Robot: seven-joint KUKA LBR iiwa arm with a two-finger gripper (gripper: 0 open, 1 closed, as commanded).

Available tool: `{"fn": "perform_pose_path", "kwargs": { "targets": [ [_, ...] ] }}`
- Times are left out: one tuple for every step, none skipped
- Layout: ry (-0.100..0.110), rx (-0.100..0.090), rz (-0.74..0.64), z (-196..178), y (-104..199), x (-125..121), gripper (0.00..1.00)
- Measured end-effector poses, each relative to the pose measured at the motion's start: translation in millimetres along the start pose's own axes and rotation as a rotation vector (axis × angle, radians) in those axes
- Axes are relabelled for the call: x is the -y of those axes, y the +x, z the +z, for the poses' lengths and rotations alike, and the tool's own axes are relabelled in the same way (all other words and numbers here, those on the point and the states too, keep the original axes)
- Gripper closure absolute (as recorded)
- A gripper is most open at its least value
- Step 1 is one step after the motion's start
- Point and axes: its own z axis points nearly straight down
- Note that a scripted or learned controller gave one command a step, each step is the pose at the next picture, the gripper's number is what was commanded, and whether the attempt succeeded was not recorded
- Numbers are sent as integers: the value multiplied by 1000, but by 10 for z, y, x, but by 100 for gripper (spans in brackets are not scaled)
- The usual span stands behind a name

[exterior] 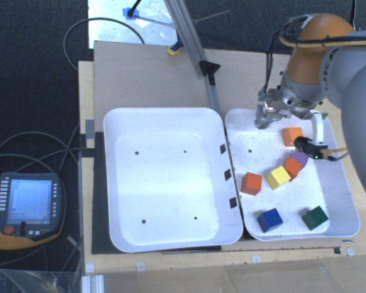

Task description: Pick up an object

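Up in the right white plastic bin's (335,224) far corner, hovering grey two-finger gripper (265,116), grip state impossible to tell; nearest small orange cube (291,136) just beside, untouched on the floor.

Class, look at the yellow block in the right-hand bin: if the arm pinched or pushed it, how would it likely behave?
The yellow block looks like a rigid cube with flat faces, so it should probably sit still rather than roll. It seems small and likely light. It touches the orange-red block beside it, so a push would likely shove that neighbour too.
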Motion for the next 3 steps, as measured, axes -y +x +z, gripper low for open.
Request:
{"fn": "perform_pose_path", "kwargs": {
  "targets": [
    [-1,0,1,-483,-73,4,100],
    [-3,0,-3,-1102,14,-27,100],
    [5,-3,-6,-944,549,-35,100]
  ]
}}
